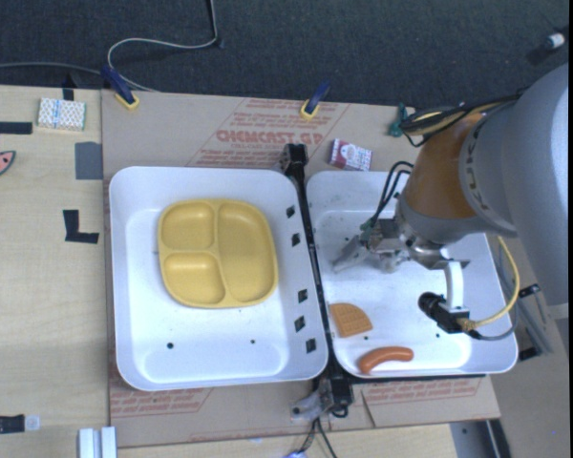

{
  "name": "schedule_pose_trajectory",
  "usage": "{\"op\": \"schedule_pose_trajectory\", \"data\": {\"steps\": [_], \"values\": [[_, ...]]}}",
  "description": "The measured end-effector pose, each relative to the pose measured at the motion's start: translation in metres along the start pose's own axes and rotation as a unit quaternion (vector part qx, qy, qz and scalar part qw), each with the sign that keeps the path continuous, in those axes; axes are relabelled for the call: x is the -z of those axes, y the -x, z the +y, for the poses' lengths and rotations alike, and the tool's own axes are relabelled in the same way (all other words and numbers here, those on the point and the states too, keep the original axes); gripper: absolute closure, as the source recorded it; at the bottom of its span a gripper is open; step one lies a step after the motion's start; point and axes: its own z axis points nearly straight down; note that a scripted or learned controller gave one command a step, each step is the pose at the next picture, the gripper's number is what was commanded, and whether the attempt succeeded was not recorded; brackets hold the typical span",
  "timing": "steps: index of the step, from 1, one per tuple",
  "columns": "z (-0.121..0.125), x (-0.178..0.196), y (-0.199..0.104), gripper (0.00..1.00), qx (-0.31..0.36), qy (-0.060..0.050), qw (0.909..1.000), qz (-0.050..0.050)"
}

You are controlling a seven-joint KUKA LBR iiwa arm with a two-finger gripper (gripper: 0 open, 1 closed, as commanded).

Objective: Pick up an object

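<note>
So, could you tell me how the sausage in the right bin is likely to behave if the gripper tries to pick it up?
The sausage is rounded and slender, so it may well roll or slip sideways when touched. Its glossy skin suggests smooth plastic, probably light and slippery. It lies close to the right bin's front wall, which could crowd the gripper.

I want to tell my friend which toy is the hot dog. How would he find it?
Look at the right white bin, the one the grey arm reaches into. Near its front edge lies the small orange-red sausage. It is long and rounded, unlike the flat tan bread slice just behind it.
</note>
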Motion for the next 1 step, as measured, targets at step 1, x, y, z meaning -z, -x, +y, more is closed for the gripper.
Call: {"op": "schedule_pose_trajectory", "data": {"steps": [1], "values": [[0.0422,-0.0099,0.0074,0.00,0.001,-0.001,1.0000,0.001]]}}
